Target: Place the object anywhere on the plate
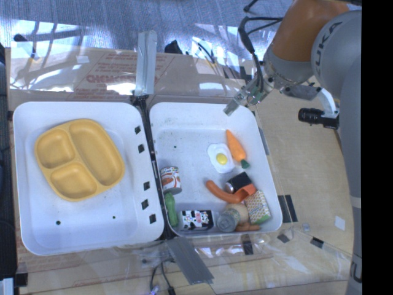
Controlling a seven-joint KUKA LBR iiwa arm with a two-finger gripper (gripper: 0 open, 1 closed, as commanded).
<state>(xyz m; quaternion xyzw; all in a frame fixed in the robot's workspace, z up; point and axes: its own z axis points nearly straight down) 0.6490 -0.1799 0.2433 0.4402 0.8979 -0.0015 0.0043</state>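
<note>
Along the near wall of the shallow white bin on the view's right (184,112), a small black-and-white printed carton (196,219) lies flat, with a slim green vegetable-shaped piece (171,209) just beside it toward the neighbouring bin and a dull grey round tin (228,220) on its other side. A tan speckled block (258,206) sits against the tin in the near corner. A little farther back, a long orange sausage-shaped toy (221,193) lies beside a small black block (239,180), and a short can with a red-and-white label (170,179) stands near the dividing wall. Beyond these, a toy fried egg (220,158) lies flat with an orange toy carrot (235,145) just beside it, tilted along the bin's outer wall. All these candidate objects lie in this bin, well apart from the yellow three-compartment plate (78,158), which sits in the white bin on the view's left (24,118). At the far corner of the cluttered bin, the gripper (245,97) hangs over the rim below the arm's orange band (301,23); whether it is spread or pressed together cannot be told, and nothing is seen in its grasp.
</note>
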